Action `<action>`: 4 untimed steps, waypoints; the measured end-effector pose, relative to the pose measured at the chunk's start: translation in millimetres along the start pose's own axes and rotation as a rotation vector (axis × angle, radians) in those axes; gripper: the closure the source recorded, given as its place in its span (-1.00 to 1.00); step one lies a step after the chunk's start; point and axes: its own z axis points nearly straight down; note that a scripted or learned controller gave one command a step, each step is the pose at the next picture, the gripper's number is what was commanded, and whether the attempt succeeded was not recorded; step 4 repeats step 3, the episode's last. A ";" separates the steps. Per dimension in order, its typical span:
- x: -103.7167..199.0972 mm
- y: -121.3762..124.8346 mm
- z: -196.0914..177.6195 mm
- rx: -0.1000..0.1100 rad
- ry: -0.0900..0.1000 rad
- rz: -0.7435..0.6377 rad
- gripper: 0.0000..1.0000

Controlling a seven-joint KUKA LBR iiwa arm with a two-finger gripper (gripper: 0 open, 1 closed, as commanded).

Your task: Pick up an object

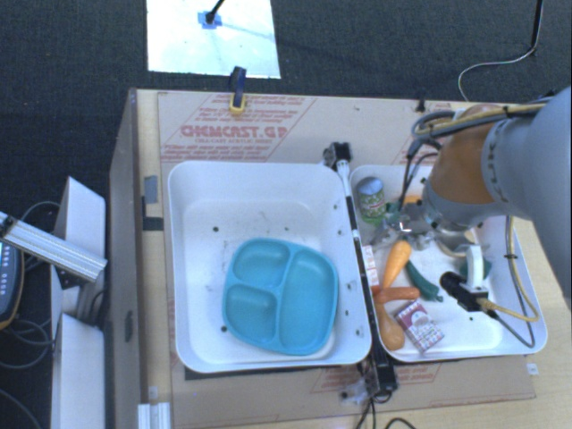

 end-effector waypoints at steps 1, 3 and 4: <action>-8.6 -24.1 -0.4 -0.001 0.000 0.000 -1.00; 61.6 -10.4 -100.7 -0.002 0.000 -0.003 1.00; 61.6 -10.4 -100.7 -0.002 0.000 -0.003 1.00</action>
